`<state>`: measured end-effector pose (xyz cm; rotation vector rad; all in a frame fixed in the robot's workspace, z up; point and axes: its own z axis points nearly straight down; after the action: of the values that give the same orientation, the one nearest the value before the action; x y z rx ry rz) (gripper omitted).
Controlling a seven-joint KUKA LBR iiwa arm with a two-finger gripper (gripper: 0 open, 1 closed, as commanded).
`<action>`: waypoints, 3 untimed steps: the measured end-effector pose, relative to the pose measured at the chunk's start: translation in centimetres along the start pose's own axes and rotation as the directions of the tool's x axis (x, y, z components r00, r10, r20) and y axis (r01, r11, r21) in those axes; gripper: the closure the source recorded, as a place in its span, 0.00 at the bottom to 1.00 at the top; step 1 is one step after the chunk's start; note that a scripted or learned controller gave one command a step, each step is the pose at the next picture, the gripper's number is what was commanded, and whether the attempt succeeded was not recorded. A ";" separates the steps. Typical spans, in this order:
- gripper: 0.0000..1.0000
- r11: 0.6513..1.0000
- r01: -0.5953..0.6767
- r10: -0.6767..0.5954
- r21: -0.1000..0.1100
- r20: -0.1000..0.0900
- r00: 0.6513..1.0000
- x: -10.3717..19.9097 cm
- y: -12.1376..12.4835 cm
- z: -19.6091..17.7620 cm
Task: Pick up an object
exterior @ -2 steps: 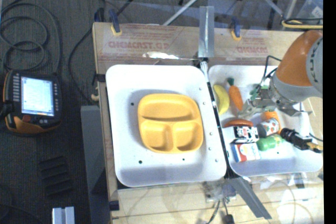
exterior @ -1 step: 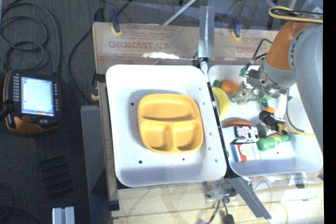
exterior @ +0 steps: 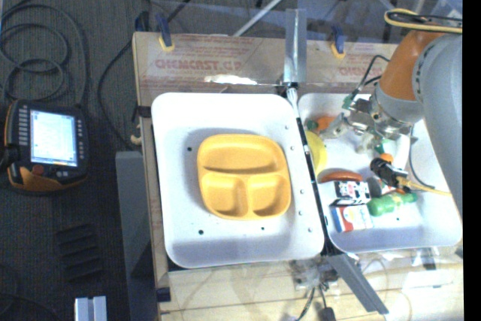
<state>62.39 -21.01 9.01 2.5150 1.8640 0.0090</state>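
The right bin (exterior: 443,229) holds several small objects. A small orange piece (exterior: 324,122) lies at its far left, with a yellow banana-like item (exterior: 317,151) just in front of it along the left wall. A red-brown sausage shape (exterior: 340,176), a small black and white box (exterior: 352,190), a green item (exterior: 388,203) and a red, white and blue carton (exterior: 352,219) lie toward the front. My gripper (exterior: 366,128) hangs low over the far part of this bin, to the right of the orange piece and beyond the sausage shape. I see nothing in its grasp.
The left bin (exterior: 173,229) carries a yellow divided plate (exterior: 244,177). A metal divider (exterior: 291,49) rises between the bins at the back. The grey arm with its orange band (exterior: 409,71) covers the right bin's far right side. A pendant (exterior: 49,143) lies on the floor at left.
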 end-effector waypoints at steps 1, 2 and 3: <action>0.00 0.955 0.297 -0.297 0.015 -0.002 0.955 -1.7 -3.8 -7.9; 0.00 0.948 0.317 -0.317 0.013 -0.001 0.948 1.5 -0.1 -0.1; 0.00 0.926 0.377 -0.377 0.035 -0.002 0.926 3.2 3.2 0.2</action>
<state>66.35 -18.87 8.85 2.1262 2.3297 -0.0328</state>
